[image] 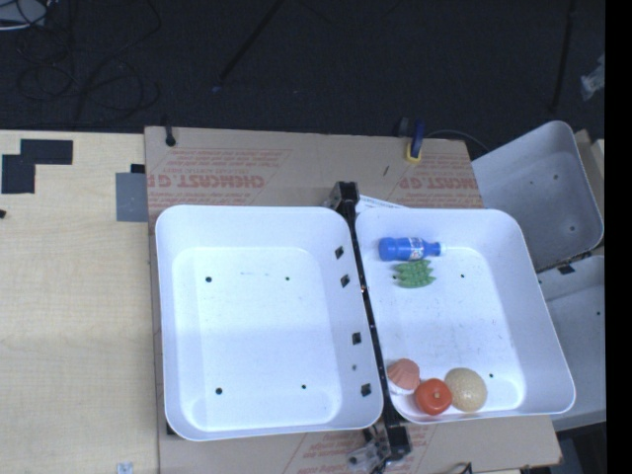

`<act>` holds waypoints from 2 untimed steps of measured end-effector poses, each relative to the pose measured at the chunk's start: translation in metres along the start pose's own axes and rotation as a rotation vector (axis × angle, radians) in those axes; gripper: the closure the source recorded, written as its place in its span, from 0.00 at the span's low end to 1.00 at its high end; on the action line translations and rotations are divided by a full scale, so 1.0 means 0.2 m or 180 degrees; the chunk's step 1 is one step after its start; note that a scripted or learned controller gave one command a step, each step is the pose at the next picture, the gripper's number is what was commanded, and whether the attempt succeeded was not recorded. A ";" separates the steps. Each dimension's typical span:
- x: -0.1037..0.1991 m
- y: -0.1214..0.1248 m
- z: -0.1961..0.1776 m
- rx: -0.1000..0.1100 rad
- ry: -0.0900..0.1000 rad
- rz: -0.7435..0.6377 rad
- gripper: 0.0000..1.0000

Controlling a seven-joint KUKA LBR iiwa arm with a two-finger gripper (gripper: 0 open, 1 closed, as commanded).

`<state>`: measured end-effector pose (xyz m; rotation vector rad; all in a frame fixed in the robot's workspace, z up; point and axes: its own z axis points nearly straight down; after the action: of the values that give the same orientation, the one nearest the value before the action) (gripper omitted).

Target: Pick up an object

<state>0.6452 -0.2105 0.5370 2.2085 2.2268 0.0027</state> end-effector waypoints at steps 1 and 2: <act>0.03 -0.24 -0.01 0.0027 0.0012 0.0033 0.00; -0.01 -0.45 -0.01 0.0027 0.0011 0.0033 0.00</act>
<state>0.5549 -0.2139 0.5380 2.2258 2.2214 -0.0030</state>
